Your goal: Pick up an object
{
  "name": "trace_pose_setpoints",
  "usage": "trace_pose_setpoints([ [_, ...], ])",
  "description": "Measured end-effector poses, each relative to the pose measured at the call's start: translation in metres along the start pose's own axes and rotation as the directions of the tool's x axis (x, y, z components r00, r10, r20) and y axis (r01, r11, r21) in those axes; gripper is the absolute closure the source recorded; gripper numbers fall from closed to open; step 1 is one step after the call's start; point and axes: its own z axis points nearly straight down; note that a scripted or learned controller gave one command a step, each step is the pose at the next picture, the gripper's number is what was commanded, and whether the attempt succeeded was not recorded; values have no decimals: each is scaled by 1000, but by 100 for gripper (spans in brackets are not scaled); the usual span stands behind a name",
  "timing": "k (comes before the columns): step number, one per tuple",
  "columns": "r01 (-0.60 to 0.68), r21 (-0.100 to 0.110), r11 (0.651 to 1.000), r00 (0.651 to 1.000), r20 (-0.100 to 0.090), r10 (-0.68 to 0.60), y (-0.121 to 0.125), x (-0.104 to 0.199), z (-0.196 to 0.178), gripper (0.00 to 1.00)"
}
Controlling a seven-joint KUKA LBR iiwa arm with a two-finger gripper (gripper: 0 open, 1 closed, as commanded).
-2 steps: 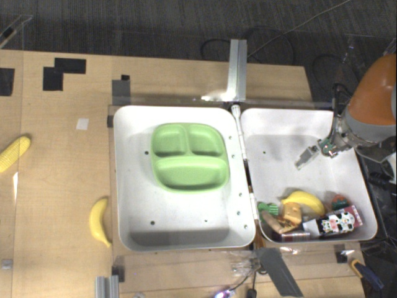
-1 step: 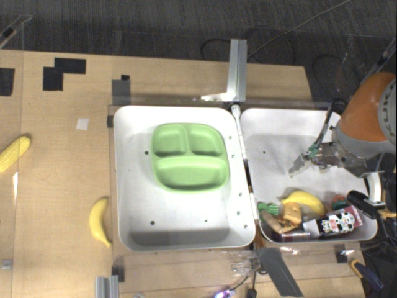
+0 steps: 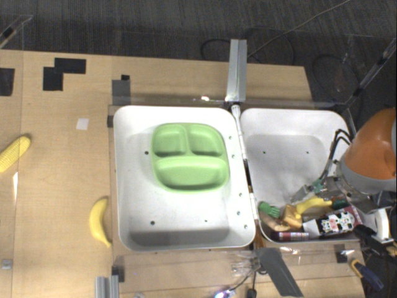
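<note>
Down in the right bin (image 3: 279, 138), the gripper (image 3: 322, 191) hangs over a cluttered near corner.
Likely target is the small yellow banana (image 3: 310, 205) among a red marker (image 3: 291, 234) and a printed box (image 3: 335, 223): light, smooth, curved, probably slippery plastic, so pinch across its middle. Whether the gripper is apart or together, I cannot tell.

We see an evenly lit scene under soft overhead light. The left white bin (image 3: 124, 185) glares pale along its walls, with a grey shadow along its near floor. The green divided tray (image 3: 188, 156) looks slightly soft. The pile of objects (image 3: 310, 215) in the right bin blurs into coarse detail.
</note>
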Motion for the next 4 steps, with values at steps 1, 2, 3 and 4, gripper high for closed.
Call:
trace_pose_setpoints([
  [1,163,-1,987,987,-1,-163,98,7,2,0],
  [2,102,3,995,995,-1,-102,128,-7,3,0],
  [3,221,15,975,975,-8,-221,177,-21,5,0],
  [4,46,8,999,999,-3,-46,185,20,6,0],
])
